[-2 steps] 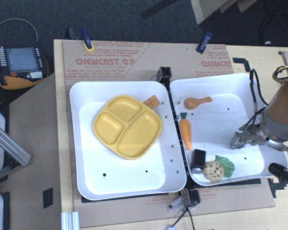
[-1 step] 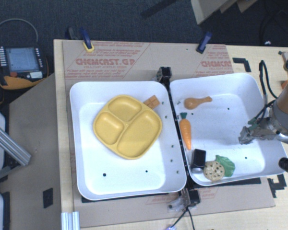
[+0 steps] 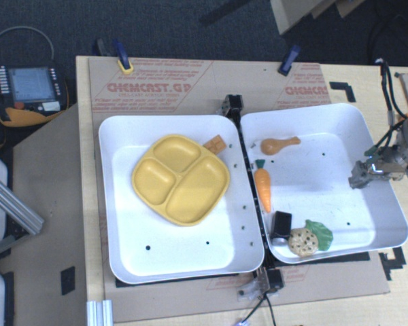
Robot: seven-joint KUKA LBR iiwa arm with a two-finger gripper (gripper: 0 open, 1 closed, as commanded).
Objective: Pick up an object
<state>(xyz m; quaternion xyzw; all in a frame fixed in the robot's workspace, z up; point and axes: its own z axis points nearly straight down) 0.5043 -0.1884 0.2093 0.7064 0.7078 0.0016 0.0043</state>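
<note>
On the bench, writing: red print reading "CHEMCAST G.P" is showing on the brown cardboard sheet (image 3: 190,80) lying under both bins, and it is repeating, partly cut off, toward the right.
Clamps: a blue and yellow clip (image 3: 124,58) and a blue clip (image 3: 289,60) are gripping the sheet's far edge.
Left bin (image 3: 122,243): a yellow divided plate (image 3: 181,179) is lying in it, with a small brown block (image 3: 215,144) touching the plate's far right edge.
Right bin (image 3: 340,124): a tan wooden spoon (image 3: 280,144) is lying near the far wall; an orange carrot (image 3: 262,187) with a green top is lying along the left wall.
Near corner of the right bin: a black block (image 3: 281,223), a speckled cookie (image 3: 302,242) and a green leafy piece (image 3: 320,233) are sitting close together, the cookie touching the green piece.
Gripper (image 3: 368,172): it is hanging over the right bin's right side, well apart from every object (its state is too blurred and small to tell, and nothing is showing between the tips).
Surroundings: dark blue carpet is lying beyond the bench; a handheld control pendant (image 3: 28,90) with a lit screen is resting at the left, looped by a black cable.
</note>
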